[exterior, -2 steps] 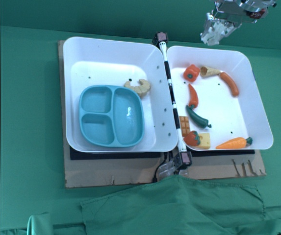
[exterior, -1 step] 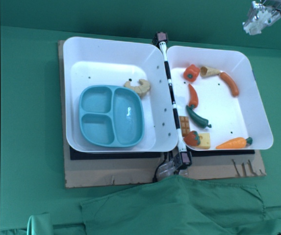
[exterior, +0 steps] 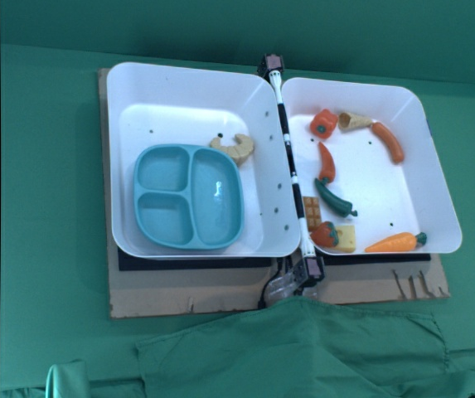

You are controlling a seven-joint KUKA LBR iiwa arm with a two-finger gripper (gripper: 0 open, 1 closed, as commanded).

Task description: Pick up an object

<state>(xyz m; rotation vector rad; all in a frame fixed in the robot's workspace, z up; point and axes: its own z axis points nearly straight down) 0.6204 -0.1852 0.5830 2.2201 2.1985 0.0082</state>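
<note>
Blue divided plate in L bin.

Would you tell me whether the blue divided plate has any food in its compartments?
Empty: all three compartments of the blue divided plate show bare blue; the croissant lies outside it.

Surface finishes I see from my remote station.
Glossy white plastic bins; smooth, shiny teal plastic divided plate; matt green cloth with folds; rough brown cardboard; plastic-looking toy foods.
</note>
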